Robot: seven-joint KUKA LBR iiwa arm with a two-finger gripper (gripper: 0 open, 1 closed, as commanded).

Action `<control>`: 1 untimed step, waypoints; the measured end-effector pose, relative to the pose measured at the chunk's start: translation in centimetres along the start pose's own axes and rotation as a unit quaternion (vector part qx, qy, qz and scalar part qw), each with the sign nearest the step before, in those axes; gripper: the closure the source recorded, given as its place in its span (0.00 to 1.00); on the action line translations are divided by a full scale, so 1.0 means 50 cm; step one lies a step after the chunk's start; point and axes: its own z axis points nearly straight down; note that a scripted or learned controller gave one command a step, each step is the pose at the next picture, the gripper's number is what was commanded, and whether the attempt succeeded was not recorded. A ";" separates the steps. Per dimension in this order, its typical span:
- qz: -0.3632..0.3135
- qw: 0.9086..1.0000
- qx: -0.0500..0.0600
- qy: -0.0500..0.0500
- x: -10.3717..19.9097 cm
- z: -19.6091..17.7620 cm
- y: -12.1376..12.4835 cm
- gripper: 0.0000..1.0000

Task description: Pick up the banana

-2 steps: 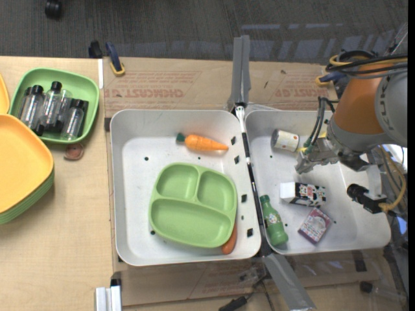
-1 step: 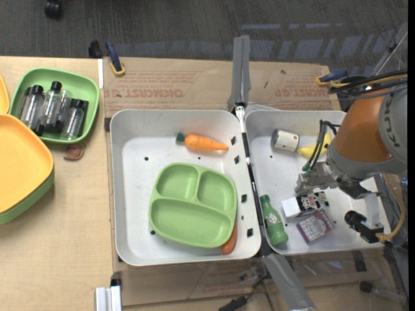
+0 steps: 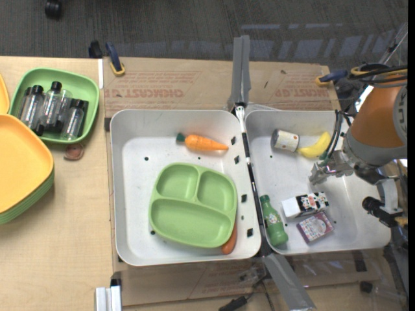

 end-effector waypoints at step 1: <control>-0.008 1.000 -0.001 -0.001 -0.030 -0.002 0.076 1.00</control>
